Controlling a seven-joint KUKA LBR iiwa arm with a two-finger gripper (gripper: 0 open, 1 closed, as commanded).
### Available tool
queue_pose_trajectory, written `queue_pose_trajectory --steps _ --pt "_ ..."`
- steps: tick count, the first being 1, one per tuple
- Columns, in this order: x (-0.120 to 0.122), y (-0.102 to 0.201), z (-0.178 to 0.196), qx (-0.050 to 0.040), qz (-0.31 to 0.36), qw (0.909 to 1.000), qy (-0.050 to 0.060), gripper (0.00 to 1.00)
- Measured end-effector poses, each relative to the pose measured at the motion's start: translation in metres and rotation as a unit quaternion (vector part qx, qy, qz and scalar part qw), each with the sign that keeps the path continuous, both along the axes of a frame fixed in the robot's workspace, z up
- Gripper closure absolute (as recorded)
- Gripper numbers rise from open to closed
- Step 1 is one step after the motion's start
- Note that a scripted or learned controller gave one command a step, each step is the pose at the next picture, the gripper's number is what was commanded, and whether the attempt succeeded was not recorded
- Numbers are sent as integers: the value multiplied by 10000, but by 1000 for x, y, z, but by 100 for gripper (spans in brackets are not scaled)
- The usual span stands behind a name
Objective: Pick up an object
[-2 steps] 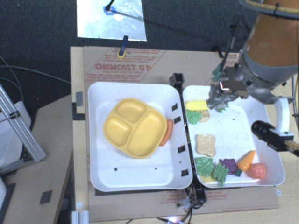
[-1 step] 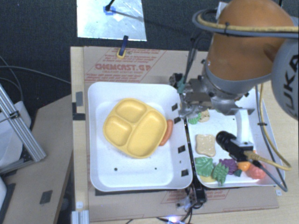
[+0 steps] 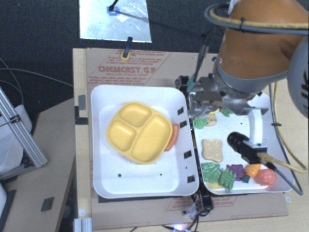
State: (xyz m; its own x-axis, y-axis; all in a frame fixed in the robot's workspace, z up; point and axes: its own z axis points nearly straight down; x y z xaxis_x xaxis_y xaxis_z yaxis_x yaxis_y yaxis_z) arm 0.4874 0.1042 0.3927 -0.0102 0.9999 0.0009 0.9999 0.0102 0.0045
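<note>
Toast slice (image 3: 212, 150) lies flat mid-right bin (image 3: 285, 190), among leaves (image 3: 218, 174), grapes (image 3: 236, 170) and a peach (image 3: 264, 177), candidates for picking. Gripper (image 3: 202, 111) hangs over the far-left corner by the bin divide; its state cannot be told. Yellow divided plate (image 3: 138, 131) fills the left bin (image 3: 104, 178).

A flat tan toast-shaped plastic slice (image 3: 212, 150) lies in the right white bin (image 3: 277, 186), near green leafy toys (image 3: 218, 173) and a purple grape cluster (image 3: 236, 170).

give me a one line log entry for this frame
arm: over right bin | gripper: near its top left | left bin: yellow tray | grasp: none seen
</note>
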Motion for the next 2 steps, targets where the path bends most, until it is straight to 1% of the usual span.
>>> queue_pose_trajectory --steps 2 --pt "0 -3 27 -1 14 10000 -4 100"
